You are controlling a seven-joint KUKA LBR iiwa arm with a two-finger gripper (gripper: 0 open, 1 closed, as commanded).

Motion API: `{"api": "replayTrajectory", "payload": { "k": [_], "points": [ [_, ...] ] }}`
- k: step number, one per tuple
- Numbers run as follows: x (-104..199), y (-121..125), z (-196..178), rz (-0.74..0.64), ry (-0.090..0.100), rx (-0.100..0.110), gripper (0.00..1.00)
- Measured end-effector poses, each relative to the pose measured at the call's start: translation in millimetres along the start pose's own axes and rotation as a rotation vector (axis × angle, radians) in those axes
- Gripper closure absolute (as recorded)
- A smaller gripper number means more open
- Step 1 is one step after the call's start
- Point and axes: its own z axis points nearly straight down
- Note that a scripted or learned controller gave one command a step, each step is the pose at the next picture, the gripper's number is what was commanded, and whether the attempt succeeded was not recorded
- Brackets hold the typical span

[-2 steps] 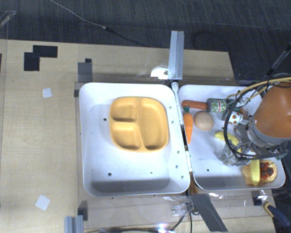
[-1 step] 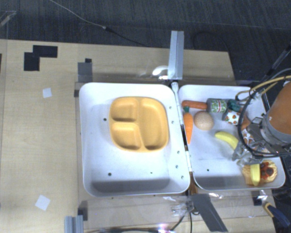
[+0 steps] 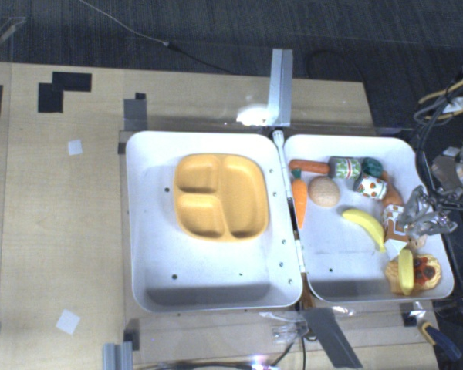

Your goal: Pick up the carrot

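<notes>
1. Camera view, bench: a pale wooden bench (image 3: 54,230) bears two shallow white bins side by side, the left bin (image 3: 150,206) and the right bin (image 3: 332,276), meeting along a central seam.
2. Left bin: a yellow plastic plate with three compartments (image 3: 219,196) lies near the middle of this bin, flat on its floor.
3. Right bin, task object: the orange tapered toy carrot (image 3: 299,200) lies lengthwise against the bin's left wall, just beside the seam, with a beige rounded ball-like item (image 3: 323,191) close on its right.
4. Right bin, far side: a reddish sausage-shaped toy (image 3: 309,166) lies along the far wall, above the carrot; beside it sit a dark green can-like object (image 3: 344,167) and a small white cup with red spots (image 3: 370,185).
5. Right bin, centre and near corner: a yellow toy banana (image 3: 365,224) lies slantwise on the floor; a brown round item with dark red pieces and a yellow piece on it (image 3: 412,272) occupies the near right corner.
6. Gripper: the metallic two-finger gripper (image 3: 417,220) sits at the right wall of the right bin, well apart from the carrot. Whether it is spread or closed cannot be told from this view; nothing is seen held.
</notes>
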Motion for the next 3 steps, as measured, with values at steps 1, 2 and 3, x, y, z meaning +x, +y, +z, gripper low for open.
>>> {"api": "replayTrajectory", "payload": {
  "k": [1, 2, 3],
  "points": [
    [0.8, 1.1, 4.1, 0.001, 0.004, -0.008, 0.00],
    [-5.8, 13.0, 100.2, 0.117, 0.010, -0.015, 0.00],
    [-52.5, 64.6, 91.4, 0.113, 0.005, -0.012, 0.00]
  ]
}}
